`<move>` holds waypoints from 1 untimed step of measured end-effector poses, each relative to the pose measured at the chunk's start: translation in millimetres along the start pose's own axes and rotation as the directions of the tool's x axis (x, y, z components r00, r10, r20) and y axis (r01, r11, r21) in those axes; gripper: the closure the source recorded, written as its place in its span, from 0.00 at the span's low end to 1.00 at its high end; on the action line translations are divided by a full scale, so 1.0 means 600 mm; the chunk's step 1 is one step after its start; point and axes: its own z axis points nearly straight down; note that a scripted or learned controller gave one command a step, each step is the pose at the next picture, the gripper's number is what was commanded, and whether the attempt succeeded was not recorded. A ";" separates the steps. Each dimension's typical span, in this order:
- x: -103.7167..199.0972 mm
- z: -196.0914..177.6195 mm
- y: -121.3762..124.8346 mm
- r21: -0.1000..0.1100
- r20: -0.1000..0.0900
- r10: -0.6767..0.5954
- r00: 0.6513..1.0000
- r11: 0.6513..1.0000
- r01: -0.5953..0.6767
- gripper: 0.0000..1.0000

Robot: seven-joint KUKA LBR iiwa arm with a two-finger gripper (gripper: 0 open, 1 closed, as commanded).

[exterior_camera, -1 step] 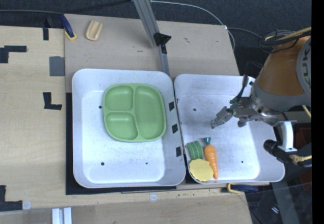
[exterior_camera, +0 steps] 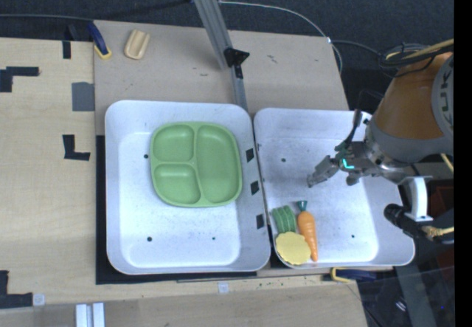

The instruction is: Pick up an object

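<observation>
In the right bin, near its front left corner, lie an orange toy carrot, a green ribbed piece and a yellow disc, packed close together. My gripper hangs over the middle right of that bin, up and to the right of the carrot. Its two fingers are spread apart with nothing between them. The grey and orange arm comes in from the right edge.
A green divided plate rests in the left bin. A metal pole slants over the bench behind the bins. A tan block and a blue and yellow clip lie on the bench at the back left.
</observation>
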 end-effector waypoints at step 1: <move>-0.007 0.106 -0.005 0.006 0.000 0.002 1.000 1.000 -0.002 0.00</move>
